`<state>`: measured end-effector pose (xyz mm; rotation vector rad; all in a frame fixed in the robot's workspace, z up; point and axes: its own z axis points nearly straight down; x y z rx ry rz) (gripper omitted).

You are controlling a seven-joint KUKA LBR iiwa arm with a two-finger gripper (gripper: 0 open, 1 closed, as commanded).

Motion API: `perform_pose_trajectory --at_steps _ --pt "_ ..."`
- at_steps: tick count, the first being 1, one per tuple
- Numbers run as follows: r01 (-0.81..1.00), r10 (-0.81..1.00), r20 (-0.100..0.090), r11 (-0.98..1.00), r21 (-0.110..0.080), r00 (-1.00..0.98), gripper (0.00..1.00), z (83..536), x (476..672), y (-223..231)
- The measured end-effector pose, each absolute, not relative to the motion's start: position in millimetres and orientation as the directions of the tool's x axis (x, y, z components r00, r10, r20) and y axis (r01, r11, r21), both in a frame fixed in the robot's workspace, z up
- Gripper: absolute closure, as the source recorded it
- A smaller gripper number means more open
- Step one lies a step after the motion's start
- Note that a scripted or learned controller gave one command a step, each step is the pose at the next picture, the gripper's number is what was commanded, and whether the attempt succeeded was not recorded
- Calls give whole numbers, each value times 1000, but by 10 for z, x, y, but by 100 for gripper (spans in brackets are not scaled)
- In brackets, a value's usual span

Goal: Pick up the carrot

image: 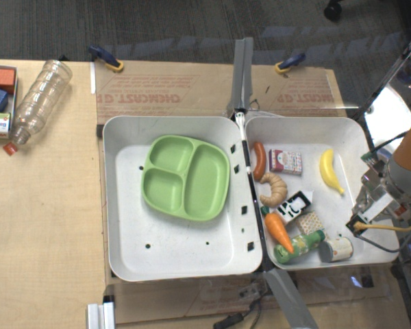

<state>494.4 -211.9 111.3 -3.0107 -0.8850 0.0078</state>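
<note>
The orange carrot [279,230] lies at the left front of the right bin [349,125], with its green end pointing toward the bin's middle wall. A green bottle [299,246] lies against its near side and a croissant [274,189] sits just behind it. My gripper [370,199] hangs over the right side of the same bin, well to the right of the carrot and apart from it. Nothing shows between its fingers.
The right bin also holds a sausage [259,160], a small red and white box [285,161], a banana [329,170], a black and white card [296,202] and a grey can [336,249]. A green divided plate [186,178] lies in the left bin [123,204]. A clear plastic bottle [40,99] rests on the bench at far left.
</note>
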Motion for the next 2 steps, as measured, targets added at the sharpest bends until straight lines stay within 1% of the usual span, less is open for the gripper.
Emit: perform_pose_trajectory --at_steps 1,2 --pt "473 473 -3 -881 -1 881 100 2379 5251 -1544" --pt "485 485 -4 -875 -1 875 100 3775 5612 -2016"
